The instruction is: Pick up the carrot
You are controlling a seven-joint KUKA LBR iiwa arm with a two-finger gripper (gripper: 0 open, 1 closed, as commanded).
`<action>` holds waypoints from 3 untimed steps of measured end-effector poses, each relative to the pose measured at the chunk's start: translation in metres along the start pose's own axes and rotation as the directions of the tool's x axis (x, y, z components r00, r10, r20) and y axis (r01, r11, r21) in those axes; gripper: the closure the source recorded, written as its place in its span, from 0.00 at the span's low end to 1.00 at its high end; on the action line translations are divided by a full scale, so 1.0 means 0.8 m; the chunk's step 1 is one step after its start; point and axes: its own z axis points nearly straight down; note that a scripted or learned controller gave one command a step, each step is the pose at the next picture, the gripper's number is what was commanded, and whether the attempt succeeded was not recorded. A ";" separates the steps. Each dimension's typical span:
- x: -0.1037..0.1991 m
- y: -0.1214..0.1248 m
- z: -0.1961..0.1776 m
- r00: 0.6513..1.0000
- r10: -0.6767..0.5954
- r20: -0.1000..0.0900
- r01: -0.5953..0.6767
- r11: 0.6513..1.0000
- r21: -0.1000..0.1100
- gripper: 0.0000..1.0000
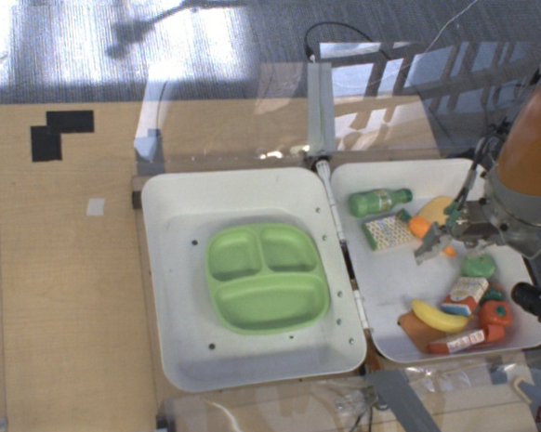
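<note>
My tool point(433, 241) hangs over the carrot point(424, 227) in the right bin point(387, 327); I cannot tell its state. I'd descend straight, avoiding the green bottle point(378, 201).

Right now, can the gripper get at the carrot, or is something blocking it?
Probably yes. The gripper already sits right over the carrot in the right bin. The green bottle and the speckled sponge lie close to its left but not on top.

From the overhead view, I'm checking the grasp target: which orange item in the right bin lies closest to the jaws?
The carrot, the small orange piece right at the gripper. The orange-brown item lies at the bin's front edge, beside the banana.
</note>
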 end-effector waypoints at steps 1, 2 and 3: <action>-0.006 0.001 0.052 0.980 -0.197 0.000 0.197 0.980 0.000 0.00; -0.067 0.079 0.145 0.944 -0.331 0.001 0.331 0.944 -0.001 0.00; -0.088 0.142 0.169 0.996 -0.090 0.003 0.090 0.996 -0.006 0.00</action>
